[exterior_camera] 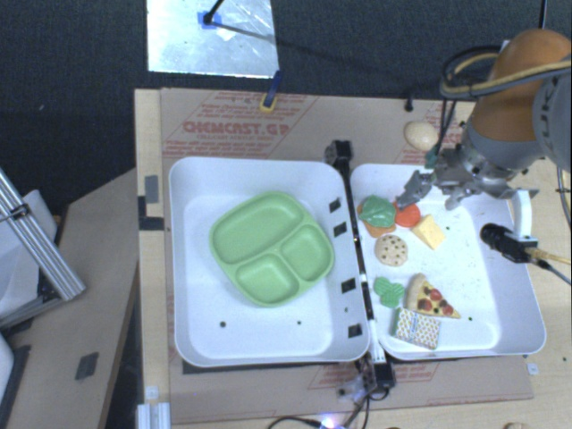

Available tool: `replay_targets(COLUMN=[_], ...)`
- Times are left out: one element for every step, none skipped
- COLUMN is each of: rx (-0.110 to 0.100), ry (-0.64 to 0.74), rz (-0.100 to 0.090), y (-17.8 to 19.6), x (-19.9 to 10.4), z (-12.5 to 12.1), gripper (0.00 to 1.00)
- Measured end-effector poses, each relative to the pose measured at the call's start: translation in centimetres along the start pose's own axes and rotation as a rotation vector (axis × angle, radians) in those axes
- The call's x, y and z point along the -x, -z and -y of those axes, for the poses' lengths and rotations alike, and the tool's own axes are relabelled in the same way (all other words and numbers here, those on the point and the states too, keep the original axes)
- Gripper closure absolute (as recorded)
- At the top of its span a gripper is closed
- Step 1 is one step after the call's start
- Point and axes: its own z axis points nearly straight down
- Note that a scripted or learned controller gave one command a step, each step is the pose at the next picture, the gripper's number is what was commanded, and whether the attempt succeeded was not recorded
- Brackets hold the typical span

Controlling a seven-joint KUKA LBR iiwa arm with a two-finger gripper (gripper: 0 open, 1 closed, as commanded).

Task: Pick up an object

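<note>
a: what sits in the left bin (192, 239)?
b: a green divided plate (271, 248), lying flat near the middle, three compartments facing up.

a: and the right bin (509, 315)?
b: a cluster of toy food. a green leafy piece (376, 210) near the divider, a red-orange piece (407, 215) just beside it, a yellow cheese wedge (429, 232) to their right, a round cookie (391, 250) below. lower down, a small green piece (388, 290), a pizza slice (433, 299) and a patterned square packet (416, 327) at the front edge.

a: where is the gripper (434, 189)?
b: at the bin's far side, above the red-orange piece and the cheese. its two grey fingers are spread apart with nothing between them.

a: anything outside the bins?
b: a pale egg (418, 134) on the cardboard behind the right bin.
</note>
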Motion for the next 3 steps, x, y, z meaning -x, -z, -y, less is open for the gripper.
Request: replay_targets(rx=[0.013, 0.013, 0.011], ry=[0.002, 0.000, -0.001], rz=[0.001, 0.001, 0.001], y=[0.8, -5.3, -9.5], x=[0.0, -0.2, -0.1], z=[-0.3, -0.2, -0.8], gripper=[0.00, 0.00, 0.00])
